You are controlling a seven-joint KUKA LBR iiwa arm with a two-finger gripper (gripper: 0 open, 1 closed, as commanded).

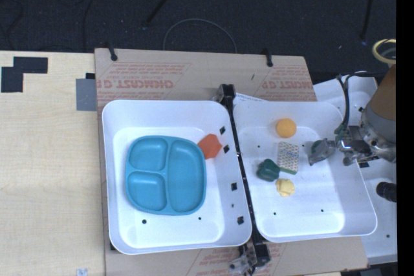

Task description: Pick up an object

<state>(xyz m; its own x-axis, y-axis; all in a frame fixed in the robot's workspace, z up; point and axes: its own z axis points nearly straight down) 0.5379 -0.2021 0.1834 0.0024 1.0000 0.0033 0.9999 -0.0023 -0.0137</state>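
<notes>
So the tabletop (pixel 45 158) is light wood, with a sheet of cardboard (pixel 194 77) laid on it, and the two white bins sit side by side on that cardboard. The left bin (pixel 123 116) holds a blue sectioned plate (pixel 166 174), lying flat and taking up most of the floor. Right at the plate's upper right corner there's a small orange-red block (pixel 209 146), touching or nearly touching the plate's edge, close to the divider between the bins.

The right bin (pixel 323 216) has the smaller stuff. The arm (pixel 388 110) comes in from the right over the bin's rim, and the claw (pixel 319 151) sits low in the upper right part of that bin. Can't tell whether it's spread or pressed together, it's just a grey blob from this angle, and nothing is visibly between the tips.

Just left of the claw is a small checkered packet (pixel 288 156). A dark green piece (pixel 268 170) lies against the packet's lower left. An orange ball (pixel 285 128) is above the packet, a bit apart, and a little yellow thing (pixel 284 187) sits just below the green piece.
</notes>
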